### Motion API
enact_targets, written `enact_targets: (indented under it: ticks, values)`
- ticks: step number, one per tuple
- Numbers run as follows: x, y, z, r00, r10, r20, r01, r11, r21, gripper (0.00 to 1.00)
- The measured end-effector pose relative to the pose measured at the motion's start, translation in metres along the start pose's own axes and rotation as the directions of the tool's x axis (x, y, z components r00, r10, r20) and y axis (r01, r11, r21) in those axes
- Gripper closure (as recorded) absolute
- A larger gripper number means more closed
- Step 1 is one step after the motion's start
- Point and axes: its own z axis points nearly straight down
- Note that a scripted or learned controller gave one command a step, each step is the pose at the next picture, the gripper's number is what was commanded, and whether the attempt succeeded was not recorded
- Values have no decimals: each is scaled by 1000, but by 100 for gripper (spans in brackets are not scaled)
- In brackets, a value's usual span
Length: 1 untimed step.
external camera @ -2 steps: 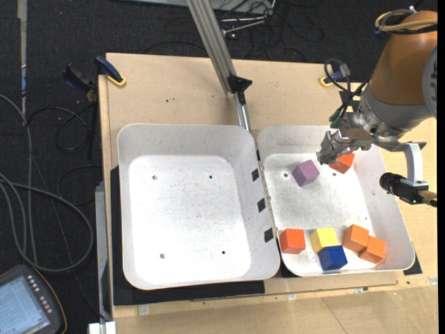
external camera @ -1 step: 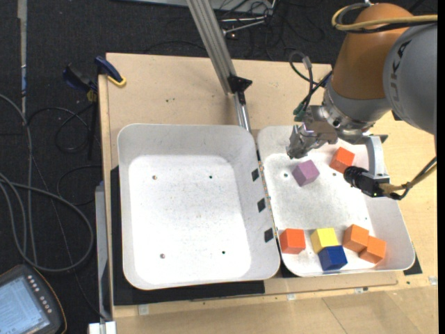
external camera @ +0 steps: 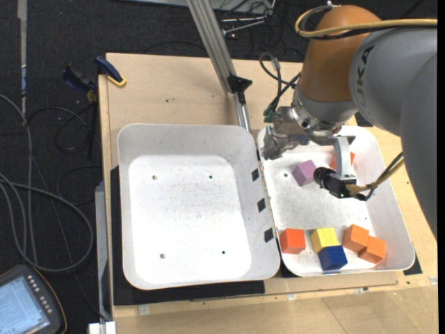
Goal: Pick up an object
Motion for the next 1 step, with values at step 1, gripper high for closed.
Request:
enact_targets:
  ticks: [1]
  values:
    - [45,13,-5,1000,0,0,0,1000,-4,100]
